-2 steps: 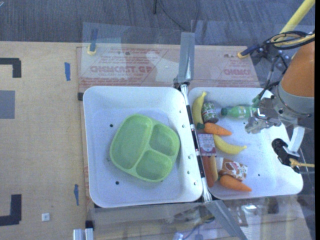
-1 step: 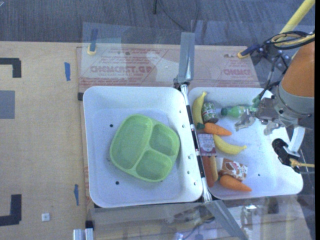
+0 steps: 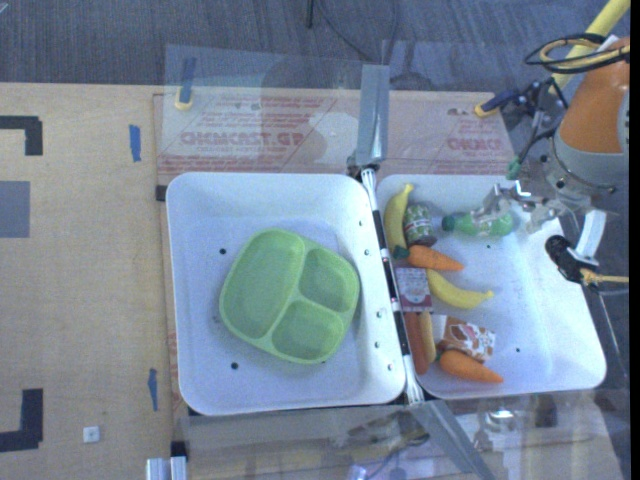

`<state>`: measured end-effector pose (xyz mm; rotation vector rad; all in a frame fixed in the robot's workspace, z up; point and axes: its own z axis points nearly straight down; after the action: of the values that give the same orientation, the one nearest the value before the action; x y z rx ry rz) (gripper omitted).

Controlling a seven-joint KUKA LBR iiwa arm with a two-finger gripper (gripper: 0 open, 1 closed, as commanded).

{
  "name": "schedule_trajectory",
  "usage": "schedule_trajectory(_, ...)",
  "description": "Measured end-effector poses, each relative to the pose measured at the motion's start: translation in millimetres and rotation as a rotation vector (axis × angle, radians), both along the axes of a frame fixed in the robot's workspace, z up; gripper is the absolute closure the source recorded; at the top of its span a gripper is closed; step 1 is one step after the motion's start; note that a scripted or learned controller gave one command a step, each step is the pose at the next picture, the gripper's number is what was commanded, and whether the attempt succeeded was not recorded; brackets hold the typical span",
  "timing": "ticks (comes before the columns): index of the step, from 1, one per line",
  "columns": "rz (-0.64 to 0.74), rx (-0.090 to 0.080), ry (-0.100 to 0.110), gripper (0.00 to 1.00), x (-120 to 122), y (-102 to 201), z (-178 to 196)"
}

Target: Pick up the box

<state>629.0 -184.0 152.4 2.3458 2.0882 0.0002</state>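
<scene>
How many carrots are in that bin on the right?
2. One carrot lies near the bin's left side below the green bottle; the other carrot lies at the front. More may be hidden.

Tan bench [image 3: 80,268]: two white bins [image 3: 200,208] [image 3: 550,348] side by side, touching.

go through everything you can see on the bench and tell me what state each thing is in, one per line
green plate: right way up in the left bin, nothing on it
box: lying flat by the right bin's left wall
green bottle: on its side
two bananas: unpeeled, lying loose
carrots: lying flat
snack packet: lying flat
gripper: over the right bin's upper right, holding nothing visible
</scene>
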Motion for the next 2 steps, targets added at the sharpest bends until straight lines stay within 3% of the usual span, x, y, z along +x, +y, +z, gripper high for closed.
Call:
schedule_trajectory(1,0.017,-0.001,-0.008,0.0,-27,41,-64)
schedule_trajectory(2,-0.105,0.0,0.0,0.0,-26,48,60)
